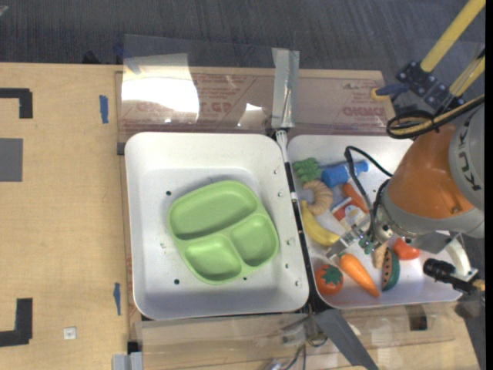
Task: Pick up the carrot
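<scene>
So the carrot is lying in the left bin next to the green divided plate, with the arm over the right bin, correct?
Not quite. The camera view shows the carrot in the right bin, near its front edge among the other toy food. The green divided plate sits alone in the left bin. The arm is over the right bin.

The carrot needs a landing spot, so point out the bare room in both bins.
Left bin: bare white floor rings the green divided plate, widest along its left and top; the plate's three wells also lie bare. Right bin: crowded; banana, carrot, tomato and hand pack it.
</scene>
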### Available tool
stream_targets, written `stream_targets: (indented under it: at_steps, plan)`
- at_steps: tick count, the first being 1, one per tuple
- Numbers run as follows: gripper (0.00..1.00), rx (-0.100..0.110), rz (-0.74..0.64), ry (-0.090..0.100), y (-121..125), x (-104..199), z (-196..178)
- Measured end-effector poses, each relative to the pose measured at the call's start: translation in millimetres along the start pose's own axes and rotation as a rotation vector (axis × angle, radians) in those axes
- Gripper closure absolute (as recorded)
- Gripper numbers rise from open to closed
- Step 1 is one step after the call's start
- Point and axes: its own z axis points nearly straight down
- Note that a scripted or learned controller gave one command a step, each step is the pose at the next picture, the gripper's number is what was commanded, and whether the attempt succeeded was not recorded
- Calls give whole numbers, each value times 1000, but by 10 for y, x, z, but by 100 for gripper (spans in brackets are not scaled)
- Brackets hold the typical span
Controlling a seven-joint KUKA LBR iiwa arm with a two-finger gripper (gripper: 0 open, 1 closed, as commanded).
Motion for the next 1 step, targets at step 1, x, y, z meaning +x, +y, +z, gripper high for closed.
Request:
stream_targets:
  at_steps: [1]
  plan:
    - [100, -6, 3, -16, 12, -54, -124]
